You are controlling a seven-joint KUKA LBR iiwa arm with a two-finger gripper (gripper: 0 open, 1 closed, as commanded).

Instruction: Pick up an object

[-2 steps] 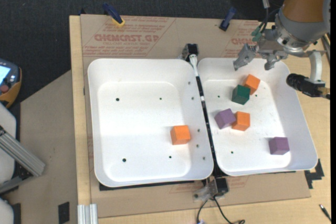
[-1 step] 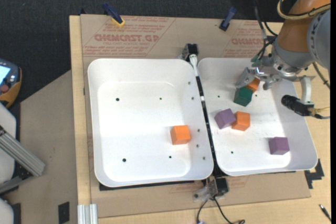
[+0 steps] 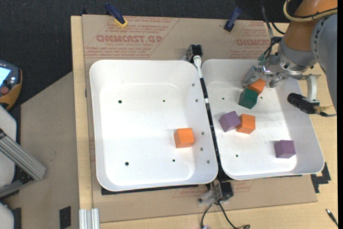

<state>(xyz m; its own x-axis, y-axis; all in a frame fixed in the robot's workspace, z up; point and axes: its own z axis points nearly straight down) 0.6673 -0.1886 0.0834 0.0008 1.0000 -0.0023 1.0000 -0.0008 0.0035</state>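
Two white bins sit side by side, smooth and shiny like plastic. The gripper (image 3: pixel 259 79) hangs low in the right bin (image 3: pixel 300 166), and a small orange block (image 3: pixel 258 86) seems caught between its fingers, just above a green block (image 3: pixel 248 98). Maybe it went there because the blocks crowd close. All the blocks have flat sides and sharp corners.

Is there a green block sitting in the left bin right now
No, the green block lies in the right bin, just below the gripper, while the left bin holds an orange block.
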